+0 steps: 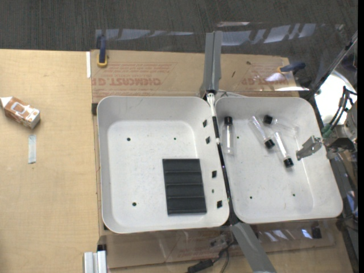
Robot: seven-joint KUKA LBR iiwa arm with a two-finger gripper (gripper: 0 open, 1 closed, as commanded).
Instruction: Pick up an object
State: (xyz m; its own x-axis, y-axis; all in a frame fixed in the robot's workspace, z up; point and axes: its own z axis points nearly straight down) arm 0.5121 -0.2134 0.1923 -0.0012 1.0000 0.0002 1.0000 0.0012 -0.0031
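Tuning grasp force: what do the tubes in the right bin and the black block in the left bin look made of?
Tubes: clear plastic or glass, glossy, since the bin shows through them; black caps. Black block: matte, ribbed into bands, likely plastic or rubber; can't tell which.

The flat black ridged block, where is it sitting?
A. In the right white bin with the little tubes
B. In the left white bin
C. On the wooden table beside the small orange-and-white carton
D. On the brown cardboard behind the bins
B. The flat black ridged block lies on the floor of the left white bin, while the clear tubes with black caps are in the right white bin.
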